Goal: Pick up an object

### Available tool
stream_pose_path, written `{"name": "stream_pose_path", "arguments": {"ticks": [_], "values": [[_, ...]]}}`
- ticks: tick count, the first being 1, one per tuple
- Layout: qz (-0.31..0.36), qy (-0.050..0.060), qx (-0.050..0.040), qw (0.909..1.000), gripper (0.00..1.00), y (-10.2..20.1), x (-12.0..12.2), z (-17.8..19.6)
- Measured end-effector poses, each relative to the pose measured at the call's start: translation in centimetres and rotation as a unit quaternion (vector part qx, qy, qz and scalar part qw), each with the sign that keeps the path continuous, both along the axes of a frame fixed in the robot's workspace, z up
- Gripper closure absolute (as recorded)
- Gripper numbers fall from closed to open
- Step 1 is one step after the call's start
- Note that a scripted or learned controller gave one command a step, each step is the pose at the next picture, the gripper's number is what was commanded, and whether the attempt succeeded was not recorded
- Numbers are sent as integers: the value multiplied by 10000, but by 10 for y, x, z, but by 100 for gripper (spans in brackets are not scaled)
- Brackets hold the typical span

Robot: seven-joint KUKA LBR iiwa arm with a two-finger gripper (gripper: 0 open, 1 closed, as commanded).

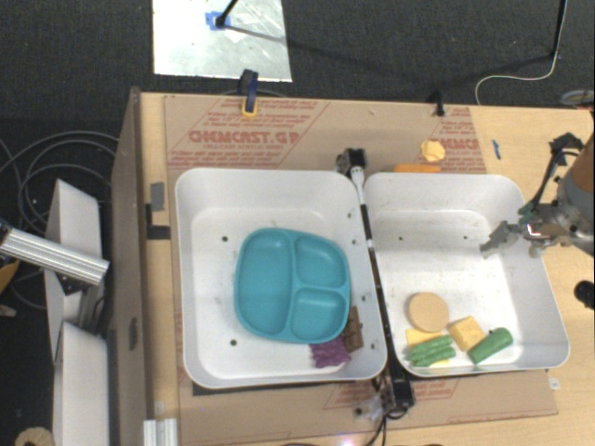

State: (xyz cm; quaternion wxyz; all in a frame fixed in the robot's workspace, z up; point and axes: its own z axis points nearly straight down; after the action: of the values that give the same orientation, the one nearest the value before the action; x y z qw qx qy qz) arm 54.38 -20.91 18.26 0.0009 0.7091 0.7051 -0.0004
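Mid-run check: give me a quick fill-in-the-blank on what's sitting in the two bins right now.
1. The teal divided plate lies in the ____ bin.
2. The round tan disc lies in the ____ bin.
3. The purple item sits at the plate's ____ edge.
4. The gripper hovers over the ____ bin.

Missing words: left; right; near; right

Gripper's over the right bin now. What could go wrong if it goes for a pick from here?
The food pieces, tan disc, yellow block and green pieces, crowd together near the right bin's front wall, so the gripper may nudge neighbours or hit the wall. It hangs well back from them, so a straight descent likely grabs nothing.
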Motion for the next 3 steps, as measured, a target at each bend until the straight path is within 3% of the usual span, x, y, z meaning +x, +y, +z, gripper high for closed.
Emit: {"name": "stream_pose_path", "arguments": {"ticks": [1, 2, 3], "values": [[80, -26, -2, 10000, 0, 26, 117, -69], [29, 30, 20, 10000, 0, 45, 47, -86], [42, -24, 5, 10000, 100, 44, 52, -73]]}}
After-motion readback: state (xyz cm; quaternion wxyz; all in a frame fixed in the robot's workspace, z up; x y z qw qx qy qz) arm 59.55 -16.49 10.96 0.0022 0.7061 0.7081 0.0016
